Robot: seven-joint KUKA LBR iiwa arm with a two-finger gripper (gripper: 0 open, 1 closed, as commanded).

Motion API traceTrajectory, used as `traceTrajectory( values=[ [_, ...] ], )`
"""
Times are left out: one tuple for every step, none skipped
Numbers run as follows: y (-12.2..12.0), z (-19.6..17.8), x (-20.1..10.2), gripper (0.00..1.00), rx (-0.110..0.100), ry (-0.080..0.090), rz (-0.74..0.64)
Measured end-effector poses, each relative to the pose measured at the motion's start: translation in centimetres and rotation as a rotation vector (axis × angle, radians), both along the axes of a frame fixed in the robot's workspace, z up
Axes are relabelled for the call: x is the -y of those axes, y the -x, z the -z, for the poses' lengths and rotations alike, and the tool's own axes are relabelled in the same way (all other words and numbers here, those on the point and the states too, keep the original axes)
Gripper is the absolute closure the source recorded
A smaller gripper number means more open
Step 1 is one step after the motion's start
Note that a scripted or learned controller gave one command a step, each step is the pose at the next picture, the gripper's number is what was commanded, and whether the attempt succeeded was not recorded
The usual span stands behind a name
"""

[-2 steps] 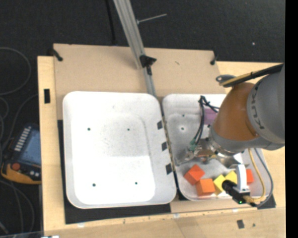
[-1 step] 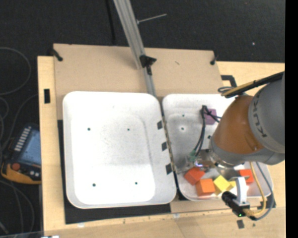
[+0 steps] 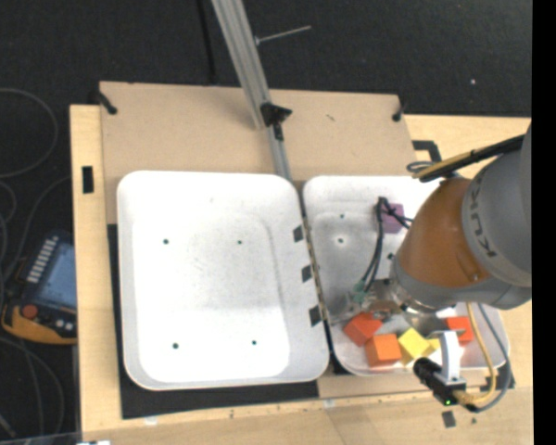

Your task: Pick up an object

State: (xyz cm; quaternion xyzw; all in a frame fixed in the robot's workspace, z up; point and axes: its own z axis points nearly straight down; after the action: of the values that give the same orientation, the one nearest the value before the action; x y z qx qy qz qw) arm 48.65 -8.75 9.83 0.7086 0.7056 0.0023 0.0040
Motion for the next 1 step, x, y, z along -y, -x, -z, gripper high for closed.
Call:
traceTrajectory(
  values=[
    [0.03, 0.02, 0.47, 0.00, 0.000, -0.001, -0.004]
  ],
)
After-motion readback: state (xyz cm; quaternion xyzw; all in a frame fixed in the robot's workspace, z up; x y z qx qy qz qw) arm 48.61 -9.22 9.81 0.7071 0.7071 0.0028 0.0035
